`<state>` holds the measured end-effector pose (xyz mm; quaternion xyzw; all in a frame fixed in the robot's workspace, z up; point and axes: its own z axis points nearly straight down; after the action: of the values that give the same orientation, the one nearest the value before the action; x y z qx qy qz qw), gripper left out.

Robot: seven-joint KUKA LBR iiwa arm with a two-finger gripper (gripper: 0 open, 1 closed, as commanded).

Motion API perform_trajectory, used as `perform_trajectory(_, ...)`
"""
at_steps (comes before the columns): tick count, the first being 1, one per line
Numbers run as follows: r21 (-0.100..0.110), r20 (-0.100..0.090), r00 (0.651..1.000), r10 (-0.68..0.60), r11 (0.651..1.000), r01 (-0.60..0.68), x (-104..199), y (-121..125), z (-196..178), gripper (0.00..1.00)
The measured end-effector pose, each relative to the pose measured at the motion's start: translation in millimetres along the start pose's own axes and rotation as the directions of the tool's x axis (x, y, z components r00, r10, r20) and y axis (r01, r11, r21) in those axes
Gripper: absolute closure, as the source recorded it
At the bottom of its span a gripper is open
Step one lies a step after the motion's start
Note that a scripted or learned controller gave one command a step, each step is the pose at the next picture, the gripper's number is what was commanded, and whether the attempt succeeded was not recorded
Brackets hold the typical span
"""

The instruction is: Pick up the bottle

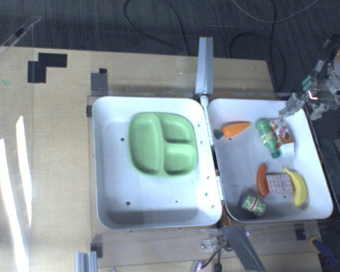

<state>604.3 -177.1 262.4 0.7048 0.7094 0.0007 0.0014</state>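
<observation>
1. Bottle (270,136): green with a red and white label, lying on its side in the upper part of the right bin (236,207), well inside its rim.
2. The gripper (295,103) sits at the bin's upper right corner, just beside the bottle's labelled end. How wide it stands I cannot tell, as the tips are too small and blurred.
3. The step in hand looks like the approach, with nothing held yet. The tool should come over the bottle's middle and be turned so the fingers close across its narrow width, not along its length.
4. The toy carrot (234,130) lies near on the left, so the descent should stay clear of it.
5. A round body lying flat may roll away, so closing should be centred and slow.
6. The banana (297,186), the red and white packet (277,183) and the small green can (253,203) lie lower in the bin, well apart from the work.
</observation>
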Motion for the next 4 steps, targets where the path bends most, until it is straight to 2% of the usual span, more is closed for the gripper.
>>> perform_trajectory(1, -0.02, 0.003, 0.996, 0.094, 0.995, -0.094, 25.6, 56.1, 142.2, 0.0)
perform_trajectory(2, -0.036, 0.004, 0.992, 0.123, 0.992, -0.123, 14.9, 57.3, 156.0, 0.0)
perform_trajectory(3, -0.049, 0.011, 0.993, 0.116, 0.992, -0.116, 14.3, 61.2, 141.6, 1.0)
perform_trajectory(4, -0.048, 0.011, 0.993, 0.116, 0.992, -0.115, 14.4, 61.2, 141.6, 0.0)
